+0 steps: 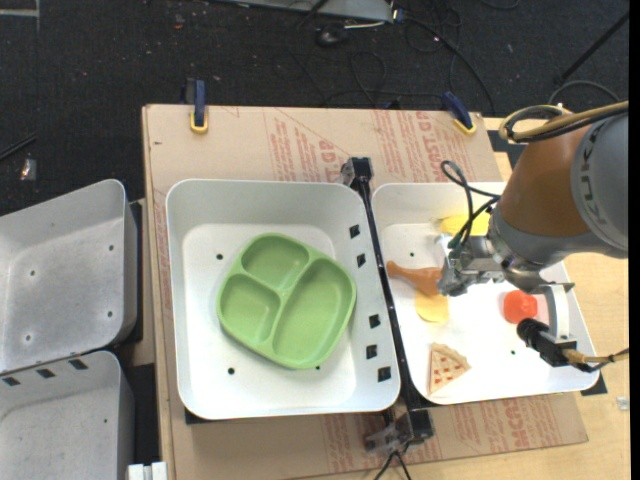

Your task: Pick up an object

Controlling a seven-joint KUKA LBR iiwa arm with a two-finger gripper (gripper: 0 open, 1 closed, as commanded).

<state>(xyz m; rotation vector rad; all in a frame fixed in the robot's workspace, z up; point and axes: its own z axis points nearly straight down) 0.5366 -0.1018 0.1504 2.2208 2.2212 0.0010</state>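
I can't tell the hand's (455, 276) state; I'd centre it squarely over the orange piece (418, 276) before lifting.

In the left bin (190, 218), a green divided plate (288, 299) fills the middle, leaving bare floor along the walls. The right bin (500, 383) is crowded: the arm (560, 193) covers its far right, toy pieces lie at centre, and a pizza slice (446, 367) sits near.

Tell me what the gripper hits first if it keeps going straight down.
Probably the brown piece, directly beneath the gripper; the yellow round piece lies just beside it. Depth is unclear.
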